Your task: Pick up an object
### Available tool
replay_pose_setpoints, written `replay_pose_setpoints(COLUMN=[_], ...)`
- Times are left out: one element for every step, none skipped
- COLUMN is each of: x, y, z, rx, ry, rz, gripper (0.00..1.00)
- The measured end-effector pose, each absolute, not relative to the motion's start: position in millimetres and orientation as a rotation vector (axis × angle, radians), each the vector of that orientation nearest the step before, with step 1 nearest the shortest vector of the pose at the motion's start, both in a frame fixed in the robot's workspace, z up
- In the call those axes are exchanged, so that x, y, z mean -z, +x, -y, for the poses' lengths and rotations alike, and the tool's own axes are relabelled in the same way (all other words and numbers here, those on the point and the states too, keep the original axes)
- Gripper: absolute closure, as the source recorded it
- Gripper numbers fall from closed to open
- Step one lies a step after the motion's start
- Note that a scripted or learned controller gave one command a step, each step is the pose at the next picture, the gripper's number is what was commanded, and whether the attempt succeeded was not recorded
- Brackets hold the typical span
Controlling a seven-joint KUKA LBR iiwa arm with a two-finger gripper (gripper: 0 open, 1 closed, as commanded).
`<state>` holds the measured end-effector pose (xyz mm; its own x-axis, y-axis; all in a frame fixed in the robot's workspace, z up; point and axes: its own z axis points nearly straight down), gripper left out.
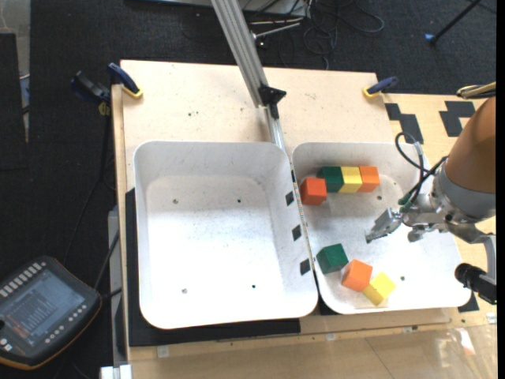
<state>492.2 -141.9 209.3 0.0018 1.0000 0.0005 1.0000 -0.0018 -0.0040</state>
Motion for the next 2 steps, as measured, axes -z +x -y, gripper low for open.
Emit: replay_pose_setpoints(x=[-147, -94], y=[494.8, 494.6], z=[146, 146], rx=[-0.006, -0.002], ry=[-2.219, -2.222], rz=[2.216, 2.220], gripper=[0.00, 0.00])
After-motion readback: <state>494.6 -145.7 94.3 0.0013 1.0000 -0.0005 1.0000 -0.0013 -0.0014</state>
